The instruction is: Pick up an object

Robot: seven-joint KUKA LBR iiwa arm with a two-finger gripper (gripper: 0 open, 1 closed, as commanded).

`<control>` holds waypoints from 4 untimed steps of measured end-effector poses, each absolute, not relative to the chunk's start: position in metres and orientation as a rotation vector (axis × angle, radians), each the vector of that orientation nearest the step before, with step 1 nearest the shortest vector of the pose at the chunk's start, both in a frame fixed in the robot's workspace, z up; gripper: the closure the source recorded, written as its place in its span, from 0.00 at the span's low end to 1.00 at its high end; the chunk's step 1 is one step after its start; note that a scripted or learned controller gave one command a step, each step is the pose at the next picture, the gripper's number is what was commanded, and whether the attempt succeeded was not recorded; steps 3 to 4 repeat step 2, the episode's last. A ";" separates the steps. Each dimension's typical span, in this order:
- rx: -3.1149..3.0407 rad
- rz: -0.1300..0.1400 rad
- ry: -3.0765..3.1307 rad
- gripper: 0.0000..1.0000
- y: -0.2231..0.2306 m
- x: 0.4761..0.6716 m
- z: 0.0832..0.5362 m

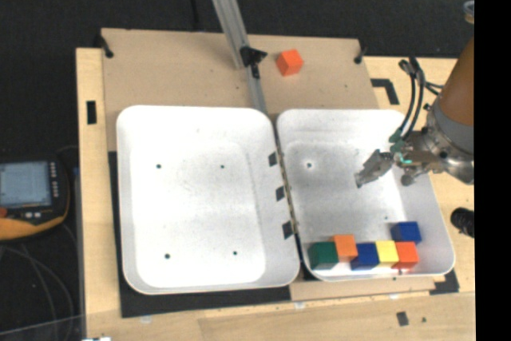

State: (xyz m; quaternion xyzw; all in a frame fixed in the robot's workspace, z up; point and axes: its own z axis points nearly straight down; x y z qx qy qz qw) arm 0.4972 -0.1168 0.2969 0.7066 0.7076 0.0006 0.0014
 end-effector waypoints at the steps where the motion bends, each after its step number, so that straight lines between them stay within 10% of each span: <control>1: 2.224 -0.007 2.222 0.00 -0.134 0.530 0.207; 2: 2.225 -0.006 2.214 0.00 -0.202 0.553 0.175; 4: 2.225 -0.006 2.214 0.00 -0.202 0.553 0.175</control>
